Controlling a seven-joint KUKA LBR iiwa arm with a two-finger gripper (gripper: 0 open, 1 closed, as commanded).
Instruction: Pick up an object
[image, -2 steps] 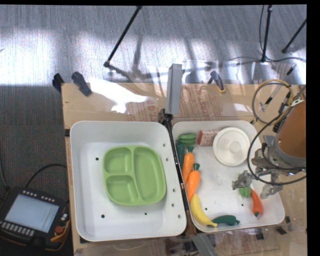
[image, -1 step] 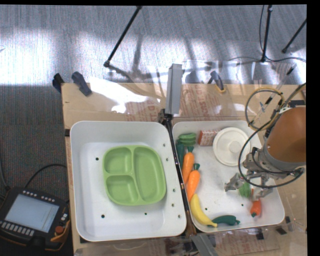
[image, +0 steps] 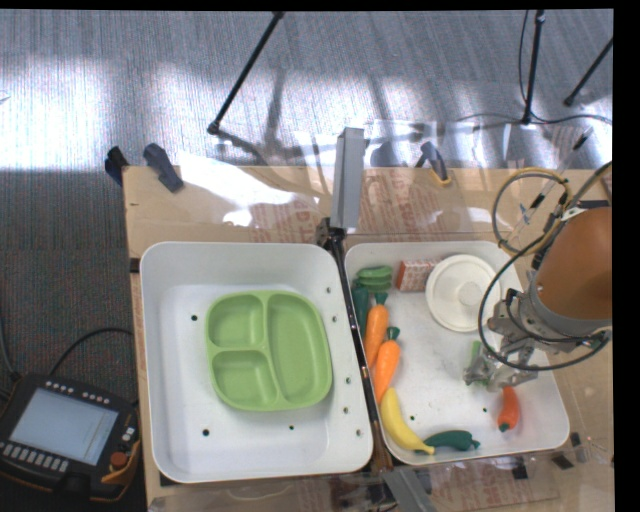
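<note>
Arm (image: 575, 275): reaching in from the right, its orange band hanging over the right bin's right edge, cables looping around it.
Gripper (image: 497, 374): hovering low over the right part of the right bin (image: 440, 420); whether it is wide or narrow is impossible to tell, and nothing is showing between its tips.
Small carrot (image: 509, 409): lying just below the gripper, near the right bin's lower right corner, apart from the gripper.
Green piece (image: 476, 355): peeking out just left of the gripper; too small to name.
Two carrots (image: 378, 345): lying end to end along the right bin's left wall.
Banana (image: 400, 423): sitting below them, curving toward the bin's lower edge.
Dark green vegetable (image: 451, 439): resting beside the banana's tip, at the lower edge.
White lid (image: 461, 292): lying near the upper edge, with a reddish can (image: 417, 274) on its side to the left.
Left bin (image: 170, 400): carrying a green divided plate (image: 268, 350) near its middle.
</note>
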